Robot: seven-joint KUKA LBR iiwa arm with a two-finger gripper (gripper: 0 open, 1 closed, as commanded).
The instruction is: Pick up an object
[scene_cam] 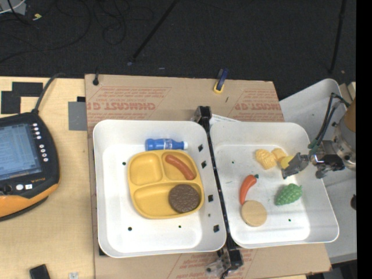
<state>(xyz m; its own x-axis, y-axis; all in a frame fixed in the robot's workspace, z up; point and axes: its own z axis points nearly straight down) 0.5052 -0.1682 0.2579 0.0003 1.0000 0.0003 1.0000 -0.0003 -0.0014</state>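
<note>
Reaching in from the right, the arm (337, 156) had its gripper (295, 165) low over the right bin (325, 225), near that bin's right side. I could not tell its state, because it was small and dark in the view.

The left bin (110, 225) held a yellow tray (146, 202) with a sausage (180, 166) and a brown patty (185, 197) in its compartments, and a blue bottle (164, 145) lay just behind the tray.

In the right bin lay five small toy foods. The tan disc (254, 213) was at the front, the green piece (288, 194) just right of it, the red pepper (247, 188) above the disc and seemingly touching it, the corn (266, 158) further back, and a smaller yellow piece (279, 153) touching the corn.

The gripper was closest to the yellow piece and the corn, so I judged one of these the likely target. All these items looked like hollow plastic: light, stiff and rather smooth, so they could slip or be pushed away. The corn seemed best taken across its short width, at the middle. The yellow piece beside it could get in the way. The green piece, lumpy and apart from the others, looked an easier hold.
</note>
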